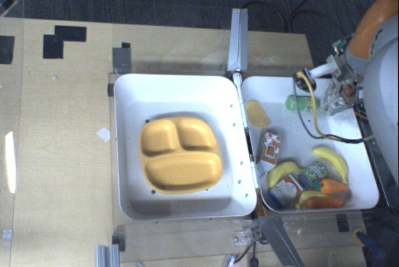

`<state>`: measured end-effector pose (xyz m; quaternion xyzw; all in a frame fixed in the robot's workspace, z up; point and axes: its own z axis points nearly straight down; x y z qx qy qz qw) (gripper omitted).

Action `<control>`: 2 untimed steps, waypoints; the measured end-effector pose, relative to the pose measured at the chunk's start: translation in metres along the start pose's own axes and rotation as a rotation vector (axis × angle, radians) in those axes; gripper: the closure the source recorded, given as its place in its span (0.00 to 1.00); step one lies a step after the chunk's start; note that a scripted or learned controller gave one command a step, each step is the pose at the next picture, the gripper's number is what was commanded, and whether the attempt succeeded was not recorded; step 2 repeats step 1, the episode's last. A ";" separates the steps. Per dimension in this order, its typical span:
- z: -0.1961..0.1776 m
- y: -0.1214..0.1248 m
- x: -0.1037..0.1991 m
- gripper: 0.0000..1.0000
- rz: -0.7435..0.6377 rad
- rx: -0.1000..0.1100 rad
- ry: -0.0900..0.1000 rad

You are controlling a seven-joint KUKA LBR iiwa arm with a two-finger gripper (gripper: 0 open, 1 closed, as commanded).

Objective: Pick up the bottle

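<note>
The bottle (298,102) is small and translucent green, lying on its side near the back of the right bin (368,197). My gripper (335,96) hangs just to the right of it, at the end of the grey arm with the orange band (376,21). A yellow cable (310,111) loops from the wrist across the bottle's right end. The spot where the gripper meets the bottle is cluttered and small.
The right bin also holds a yellow flat piece (257,113), a brown carton (269,148), two bananas (282,171) (334,161), a carrot (334,186) and small packs at the front. In the left bin (124,135) lies a yellow divided tray (181,153).
</note>
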<state>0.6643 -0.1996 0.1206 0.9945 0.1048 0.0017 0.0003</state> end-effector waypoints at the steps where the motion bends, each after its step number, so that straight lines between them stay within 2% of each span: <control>1: 0.032 -0.011 -0.081 1.00 0.007 -0.001 0.005; 2: 0.032 -0.011 -0.081 1.00 0.007 -0.001 0.005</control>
